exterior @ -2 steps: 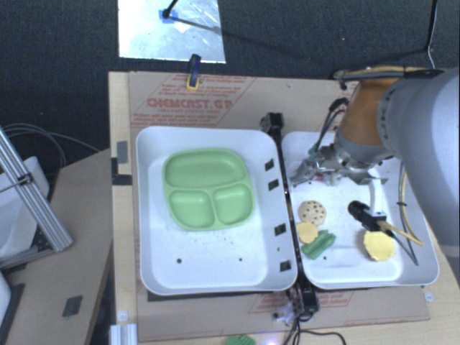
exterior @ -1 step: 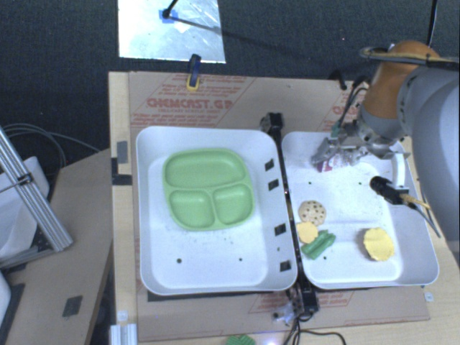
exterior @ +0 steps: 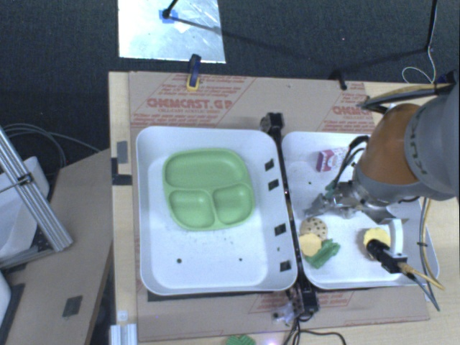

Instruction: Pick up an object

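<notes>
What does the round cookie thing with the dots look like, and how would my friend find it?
Look at the right white bin, the one the grey arm reaches into. Near its left wall, towards the front, lies the cookie, just below the gripper. It is flat, round and pale tan with dark specks, unlike the plain yellow piece and the green piece beside it.

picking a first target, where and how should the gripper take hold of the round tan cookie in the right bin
Probably from straight above, fingers closing across the rim of the round tan cookie. It lies flat, so only its edges offer grip. Close along the line that avoids the yellow piece touching its near side; the far side looks free. The gripper is just beyond it.
</notes>
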### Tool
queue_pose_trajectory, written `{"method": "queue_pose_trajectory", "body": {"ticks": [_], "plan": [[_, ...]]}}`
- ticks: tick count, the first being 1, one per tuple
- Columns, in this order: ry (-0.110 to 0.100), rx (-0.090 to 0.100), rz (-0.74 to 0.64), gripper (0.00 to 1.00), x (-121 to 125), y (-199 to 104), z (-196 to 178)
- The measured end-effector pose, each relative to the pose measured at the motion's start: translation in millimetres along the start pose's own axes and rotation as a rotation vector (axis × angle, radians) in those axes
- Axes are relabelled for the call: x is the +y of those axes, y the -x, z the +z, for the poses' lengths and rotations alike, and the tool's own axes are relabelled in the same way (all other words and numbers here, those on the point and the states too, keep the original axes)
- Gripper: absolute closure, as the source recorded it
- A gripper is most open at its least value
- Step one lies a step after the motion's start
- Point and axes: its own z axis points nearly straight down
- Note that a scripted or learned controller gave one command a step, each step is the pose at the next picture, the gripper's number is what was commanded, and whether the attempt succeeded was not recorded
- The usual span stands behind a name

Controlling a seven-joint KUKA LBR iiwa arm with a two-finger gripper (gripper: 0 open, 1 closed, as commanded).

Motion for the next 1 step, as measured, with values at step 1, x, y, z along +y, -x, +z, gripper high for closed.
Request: {"method": "queue_pose_trajectory", "body": {"ticks": [1], "plan": [[-0.001, -0.001, -0.001, 0.00, -61.3, -8.2, 1.5]]}}
